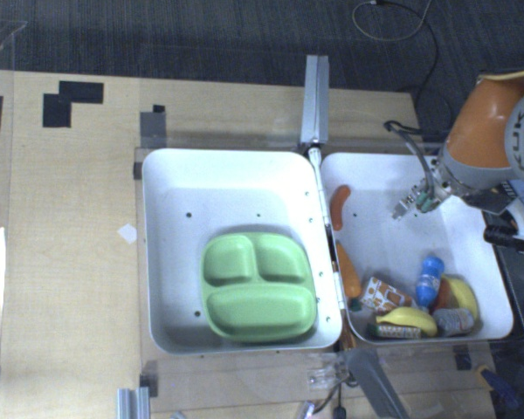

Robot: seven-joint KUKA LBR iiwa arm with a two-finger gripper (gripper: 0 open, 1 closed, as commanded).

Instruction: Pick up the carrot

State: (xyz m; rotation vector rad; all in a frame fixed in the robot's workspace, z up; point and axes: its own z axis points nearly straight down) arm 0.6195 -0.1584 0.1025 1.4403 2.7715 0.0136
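Observation:
The carrot (348,273) is orange and tapered. It lies lengthwise against the left wall of the right bin (472,234), towards the front. My gripper (417,202) hangs over the back middle of that bin, well to the right of the carrot and farther back, apart from it. Nothing shows in the gripper. The grey arm with its orange band (485,133) comes in from the right behind it.
A reddish sausage (339,206) lies at the right bin's back left. The front holds a blue bottle (430,278), two bananas (406,321), a small carton (384,295) and a grey item (454,323). A green divided plate (258,285) sits in the left bin (170,234).

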